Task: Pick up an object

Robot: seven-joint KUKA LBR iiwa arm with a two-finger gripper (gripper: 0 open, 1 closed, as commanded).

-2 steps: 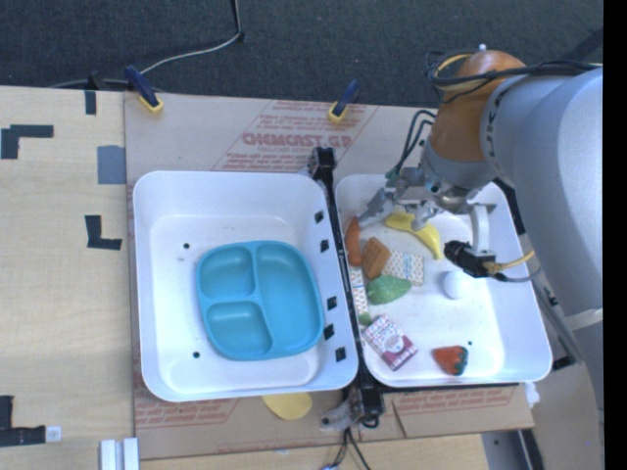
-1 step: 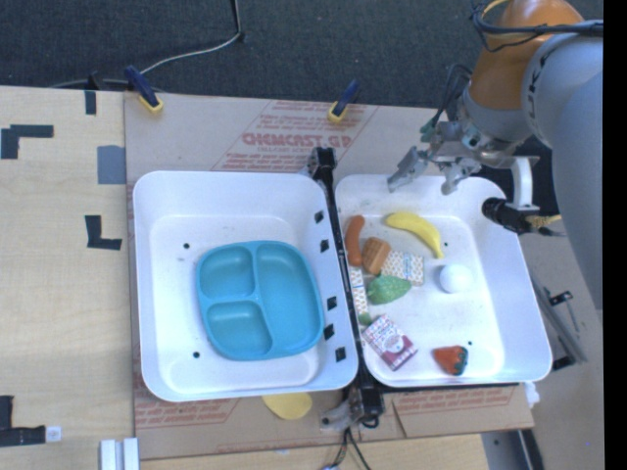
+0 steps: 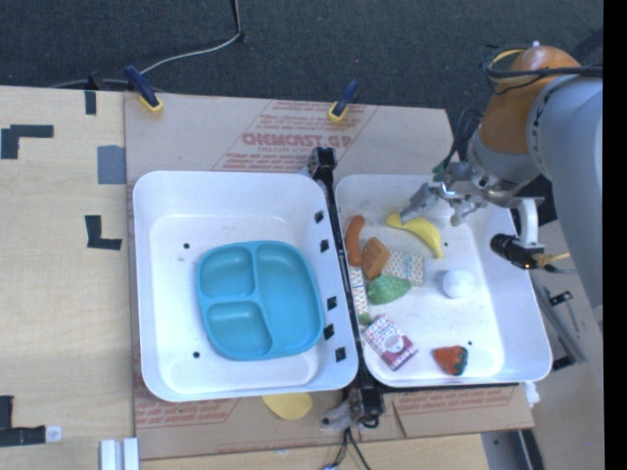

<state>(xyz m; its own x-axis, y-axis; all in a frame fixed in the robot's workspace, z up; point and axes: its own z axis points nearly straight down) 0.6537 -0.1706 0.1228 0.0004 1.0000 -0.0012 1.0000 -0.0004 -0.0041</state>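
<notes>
My gripper (image 3: 438,210) hangs over the back of the right bin (image 3: 509,302), open, with nothing between its fingers. Just below it lies a yellow banana (image 3: 424,234). Further left in this bin are an orange sausage (image 3: 354,238), a brown bread piece (image 3: 375,255), a patterned cracker box (image 3: 406,266) and a green leaf (image 3: 388,289). A white ball (image 3: 456,283) rests right of centre. Near the front lie a pink carton (image 3: 388,343) and a red strawberry (image 3: 451,359).
The left bin (image 3: 167,262) holds a blue divided plate (image 3: 260,298). A yellow disc (image 3: 287,405) pokes out under the bins' front edge. Two yellow-blue clamps (image 3: 145,91) (image 3: 343,102) pin the cardboard at the back. The arm's body (image 3: 549,135) stands at the right.
</notes>
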